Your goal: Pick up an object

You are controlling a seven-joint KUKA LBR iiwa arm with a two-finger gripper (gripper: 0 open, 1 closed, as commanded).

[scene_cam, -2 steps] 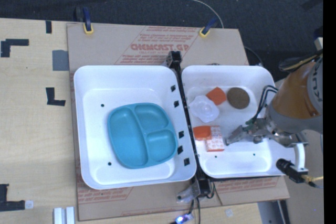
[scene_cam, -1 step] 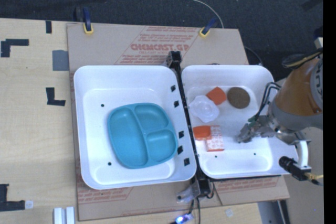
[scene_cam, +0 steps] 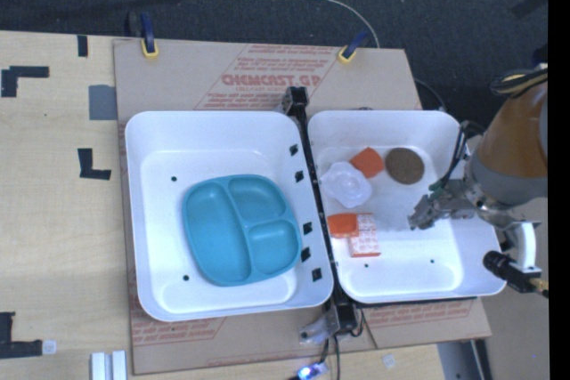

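The right bin (scene_cam: 445, 276) holds an orange block (scene_cam: 367, 162), a brown round disc (scene_cam: 404, 165), a clear crumpled plastic piece (scene_cam: 346, 185) and an orange-and-white packet (scene_cam: 354, 231). My gripper (scene_cam: 426, 216) hangs over the right side of this bin, just below the disc and well right of the packet. Nothing shows between its dark fingers, and their spacing is too small to read.
The left bin (scene_cam: 151, 156) carries a blue divided plate (scene_cam: 240, 228). A black divider (scene_cam: 307, 182) with clips separates the bins. Both bins rest on a cardboard sheet (scene_cam: 267, 80) clamped at the back. The arm's body (scene_cam: 517, 147) sits over the right bin's right wall.
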